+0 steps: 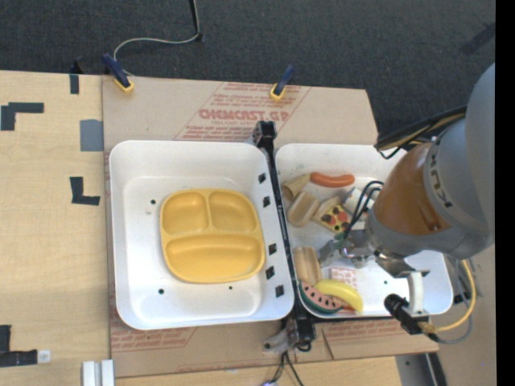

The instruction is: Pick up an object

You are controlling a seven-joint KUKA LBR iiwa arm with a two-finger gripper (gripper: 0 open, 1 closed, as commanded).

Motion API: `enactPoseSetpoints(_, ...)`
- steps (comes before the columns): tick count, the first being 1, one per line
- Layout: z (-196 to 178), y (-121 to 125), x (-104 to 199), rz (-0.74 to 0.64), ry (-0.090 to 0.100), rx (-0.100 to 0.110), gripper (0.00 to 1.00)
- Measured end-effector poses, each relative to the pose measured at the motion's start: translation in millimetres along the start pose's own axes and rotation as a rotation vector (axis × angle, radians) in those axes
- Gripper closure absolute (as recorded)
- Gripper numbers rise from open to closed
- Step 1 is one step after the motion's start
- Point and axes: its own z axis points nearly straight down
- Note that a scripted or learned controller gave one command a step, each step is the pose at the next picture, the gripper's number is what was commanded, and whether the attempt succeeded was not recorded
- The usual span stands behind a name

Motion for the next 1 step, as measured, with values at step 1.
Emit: enactPoseSetpoints(1, 0.1, 0.1, -0.5, -0.002, 0.001, 0.001, 0.0)
